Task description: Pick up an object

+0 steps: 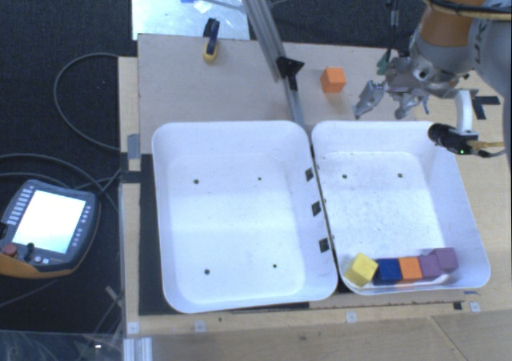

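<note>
Along the front wall of the right bin [448, 191] lies a row of small blocks: a yellow block [362, 268], a blue block [388, 270], an orange block [410, 268] and two purple blocks [440, 261]. My gripper [387, 103] hangs high over the far rim of the right bin, well away from the blocks. Its two fingers are spread apart with nothing between them. A separate orange cube [334, 79] rests on the bench behind the bins, to the left of the gripper.
The left bin [176, 215] sits beside the right one. A slanted metal pole [264, 19] crosses the bench behind the bins. A blue and yellow clamp [211, 38] lies at the back left. A teach pendant [44, 227] and cables lie off the bench to the left.
</note>
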Controlling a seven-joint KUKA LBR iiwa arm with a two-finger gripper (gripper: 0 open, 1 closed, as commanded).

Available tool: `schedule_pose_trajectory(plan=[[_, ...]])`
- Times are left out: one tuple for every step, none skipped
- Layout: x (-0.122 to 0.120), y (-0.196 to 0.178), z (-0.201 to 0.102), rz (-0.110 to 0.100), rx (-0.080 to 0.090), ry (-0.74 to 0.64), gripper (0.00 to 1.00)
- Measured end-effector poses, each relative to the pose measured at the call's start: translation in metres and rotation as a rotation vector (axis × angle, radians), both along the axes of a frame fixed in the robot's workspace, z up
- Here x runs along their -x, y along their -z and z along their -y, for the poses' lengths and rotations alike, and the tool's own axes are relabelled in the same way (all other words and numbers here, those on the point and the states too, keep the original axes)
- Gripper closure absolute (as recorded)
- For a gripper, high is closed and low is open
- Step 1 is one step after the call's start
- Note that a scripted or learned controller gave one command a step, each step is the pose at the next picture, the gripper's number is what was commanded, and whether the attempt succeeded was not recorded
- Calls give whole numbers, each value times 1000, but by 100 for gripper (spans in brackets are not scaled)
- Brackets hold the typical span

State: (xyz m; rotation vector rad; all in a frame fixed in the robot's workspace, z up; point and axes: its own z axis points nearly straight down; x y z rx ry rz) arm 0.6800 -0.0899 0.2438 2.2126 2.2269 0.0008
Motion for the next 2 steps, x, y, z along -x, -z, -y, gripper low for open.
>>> schedule_pose_trajectory(plan=[[50,48,-6,-8,-2,7,0],[120,96,-4,-11,-3,8,0]])
